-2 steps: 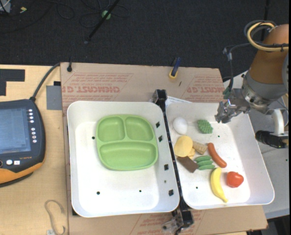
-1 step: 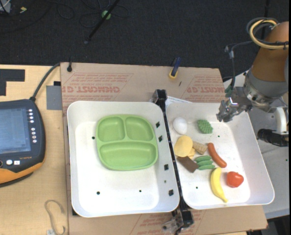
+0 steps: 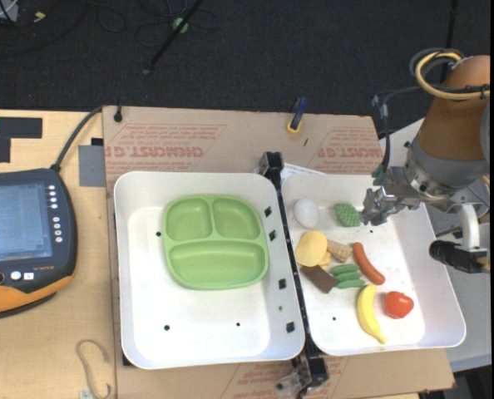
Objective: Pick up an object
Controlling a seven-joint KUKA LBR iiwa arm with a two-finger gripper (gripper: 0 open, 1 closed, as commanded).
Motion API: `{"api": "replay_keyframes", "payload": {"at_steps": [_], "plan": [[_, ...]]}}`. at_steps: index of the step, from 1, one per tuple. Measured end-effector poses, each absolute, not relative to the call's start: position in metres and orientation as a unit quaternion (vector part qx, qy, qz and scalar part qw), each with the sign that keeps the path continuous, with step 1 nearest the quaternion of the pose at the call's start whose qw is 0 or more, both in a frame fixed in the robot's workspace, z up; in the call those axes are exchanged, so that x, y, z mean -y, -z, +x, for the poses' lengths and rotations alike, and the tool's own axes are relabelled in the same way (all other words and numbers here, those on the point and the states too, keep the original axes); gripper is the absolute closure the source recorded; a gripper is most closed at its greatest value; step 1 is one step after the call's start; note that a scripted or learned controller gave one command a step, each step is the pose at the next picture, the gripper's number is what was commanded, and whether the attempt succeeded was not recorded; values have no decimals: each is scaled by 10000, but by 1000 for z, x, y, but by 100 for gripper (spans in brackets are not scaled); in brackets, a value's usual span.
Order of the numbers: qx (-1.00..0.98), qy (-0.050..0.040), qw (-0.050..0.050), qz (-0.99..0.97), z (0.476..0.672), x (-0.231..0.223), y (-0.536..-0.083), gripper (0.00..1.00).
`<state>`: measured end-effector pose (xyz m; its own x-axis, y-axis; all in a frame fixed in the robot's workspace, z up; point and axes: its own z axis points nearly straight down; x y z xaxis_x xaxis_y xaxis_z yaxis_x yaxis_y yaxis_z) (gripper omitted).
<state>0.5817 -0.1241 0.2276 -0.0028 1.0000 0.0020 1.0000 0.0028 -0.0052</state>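
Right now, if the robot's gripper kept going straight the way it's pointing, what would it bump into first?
Probably the green bumpy toy. The gripper sits just to its right in the right bin, pointing toward it. Depth is hard to judge from above, so it might pass over.

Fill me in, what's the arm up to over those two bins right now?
The arm's gripper is low at the back of the right bin, right beside a green toy. Nothing shows between its fingers, so no pick yet. The rest of the play food lies loose in that bin: a white egg, sausage, banana, tomato. The left bin holds a green divided plate.
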Motion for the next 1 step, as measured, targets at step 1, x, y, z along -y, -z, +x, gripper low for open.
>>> {"api": "replay_keyframes", "payload": {"at_steps": [1], "plan": [[7079,-9,28,-7063,557,87,-227,100]]}}
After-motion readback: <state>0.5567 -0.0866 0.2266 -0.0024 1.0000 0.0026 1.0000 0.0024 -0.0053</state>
